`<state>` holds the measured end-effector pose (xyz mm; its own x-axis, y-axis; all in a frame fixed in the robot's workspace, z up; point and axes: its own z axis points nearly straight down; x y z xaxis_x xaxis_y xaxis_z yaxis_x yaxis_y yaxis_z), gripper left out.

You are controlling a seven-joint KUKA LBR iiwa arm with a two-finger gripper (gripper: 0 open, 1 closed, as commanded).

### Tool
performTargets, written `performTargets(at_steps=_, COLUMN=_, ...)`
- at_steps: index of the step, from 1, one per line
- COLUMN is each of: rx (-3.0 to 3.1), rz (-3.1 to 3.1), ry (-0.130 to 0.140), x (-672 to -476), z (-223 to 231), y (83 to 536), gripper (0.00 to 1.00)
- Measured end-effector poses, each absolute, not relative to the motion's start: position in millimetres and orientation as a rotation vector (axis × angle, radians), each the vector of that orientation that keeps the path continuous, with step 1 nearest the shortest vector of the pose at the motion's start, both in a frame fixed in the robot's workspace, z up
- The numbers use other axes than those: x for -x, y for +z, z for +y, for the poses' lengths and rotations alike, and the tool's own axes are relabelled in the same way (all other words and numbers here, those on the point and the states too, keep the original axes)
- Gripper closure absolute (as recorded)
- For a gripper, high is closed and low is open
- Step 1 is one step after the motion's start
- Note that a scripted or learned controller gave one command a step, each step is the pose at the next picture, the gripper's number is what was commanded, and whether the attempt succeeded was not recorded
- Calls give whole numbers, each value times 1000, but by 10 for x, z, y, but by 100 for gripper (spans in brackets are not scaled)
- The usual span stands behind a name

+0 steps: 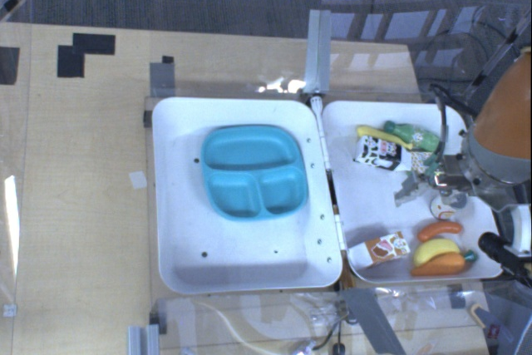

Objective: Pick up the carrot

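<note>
My pincer hangs over the right bin near its right wall; whether it is clenched I cannot tell. The carrot lies in the near right corner, touching a banana, sausage just behind. The left bin holds a blue divided tray.

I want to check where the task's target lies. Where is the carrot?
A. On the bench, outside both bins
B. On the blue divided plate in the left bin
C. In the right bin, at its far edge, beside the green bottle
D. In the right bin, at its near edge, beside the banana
D: the carrot lies at the near edge of the right bin, just under the banana.
</note>
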<state>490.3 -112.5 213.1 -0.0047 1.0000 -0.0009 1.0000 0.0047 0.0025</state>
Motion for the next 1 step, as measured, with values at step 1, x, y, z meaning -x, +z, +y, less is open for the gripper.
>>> performTargets(at_steps=1, rx=-2099, rz=2333, ry=3, x=-4881, z=-1550, y=1994, gripper=0)
